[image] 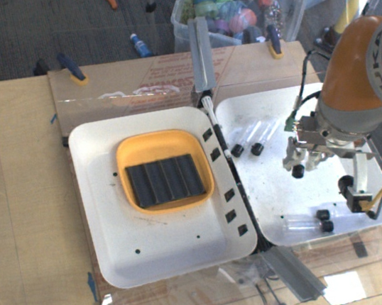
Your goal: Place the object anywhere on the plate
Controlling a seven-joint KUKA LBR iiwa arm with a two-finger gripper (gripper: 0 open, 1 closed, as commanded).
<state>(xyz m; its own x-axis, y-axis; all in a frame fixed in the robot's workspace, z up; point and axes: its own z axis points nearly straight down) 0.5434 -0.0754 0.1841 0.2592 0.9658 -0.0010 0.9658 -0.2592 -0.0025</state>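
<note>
Fingers: the pale fingers point(290, 162) of the two-finger gripper point(307, 166) appeared slightly parted, with nothing between them.
Bench: a light wooden bench top point(20, 211) carried both bins.
Left bin: a shallow white plastic bin point(114, 257) lay left of centre.
Plate: a rounded-square yellow plate point(157, 141) sat in the upper middle of the left bin.
Task object: a black ribbed rectangular block point(165, 180) lay flat on the yellow plate, within its rim.
Right bin: a second shallow white bin point(272, 189) adjoined the first.
Upper tubes: two small clear tubes with black caps point(246, 149) lay near its upper left.
Lower tube: another clear black-capped tube point(310, 221) lay near its front edge.
Gripper: it hung over the middle of the right bin, well apart from the plate.
Arm: the grey arm with an orange band point(355, 75) reached in from the right.
</note>
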